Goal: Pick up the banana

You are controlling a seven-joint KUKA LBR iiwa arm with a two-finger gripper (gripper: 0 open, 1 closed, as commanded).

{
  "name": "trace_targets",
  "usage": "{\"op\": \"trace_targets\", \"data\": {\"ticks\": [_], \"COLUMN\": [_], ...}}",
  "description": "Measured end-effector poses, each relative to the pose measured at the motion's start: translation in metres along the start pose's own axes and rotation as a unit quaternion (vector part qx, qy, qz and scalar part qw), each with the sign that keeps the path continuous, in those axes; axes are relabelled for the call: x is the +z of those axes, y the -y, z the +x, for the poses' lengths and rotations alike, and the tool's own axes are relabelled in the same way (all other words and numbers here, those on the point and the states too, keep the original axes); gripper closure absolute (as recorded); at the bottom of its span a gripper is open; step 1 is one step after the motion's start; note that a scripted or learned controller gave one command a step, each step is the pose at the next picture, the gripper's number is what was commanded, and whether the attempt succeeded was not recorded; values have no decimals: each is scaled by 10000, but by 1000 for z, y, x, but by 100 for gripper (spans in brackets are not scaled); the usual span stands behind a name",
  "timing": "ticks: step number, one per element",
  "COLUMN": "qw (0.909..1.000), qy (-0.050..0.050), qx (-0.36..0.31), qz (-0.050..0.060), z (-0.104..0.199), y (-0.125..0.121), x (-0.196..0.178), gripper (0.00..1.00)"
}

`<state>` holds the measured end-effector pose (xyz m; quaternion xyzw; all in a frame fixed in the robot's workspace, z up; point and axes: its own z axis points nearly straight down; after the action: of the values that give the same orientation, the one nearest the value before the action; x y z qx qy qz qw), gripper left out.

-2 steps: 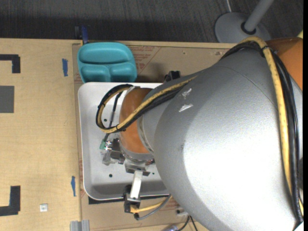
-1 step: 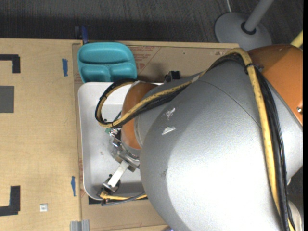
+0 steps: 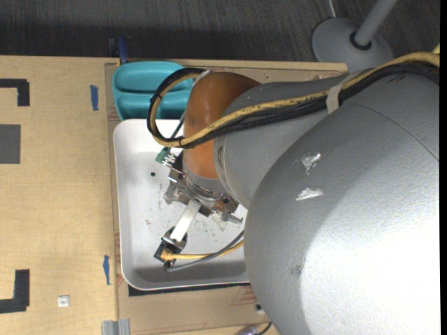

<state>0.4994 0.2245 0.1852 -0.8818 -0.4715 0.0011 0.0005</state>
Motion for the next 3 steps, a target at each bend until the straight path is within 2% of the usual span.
{"op": "trace_targets", "data": {"ticks": [1,2,3], "qw": [9974,9974,9974], "qy": [-13,-42,-44], "qx": [-717,-718,-718], "qz": [-4,-15,-11], "z": [-11,-8,-8], "y": [17,17,17], "x": [99,88,78], "gripper": [0,100,100]}}
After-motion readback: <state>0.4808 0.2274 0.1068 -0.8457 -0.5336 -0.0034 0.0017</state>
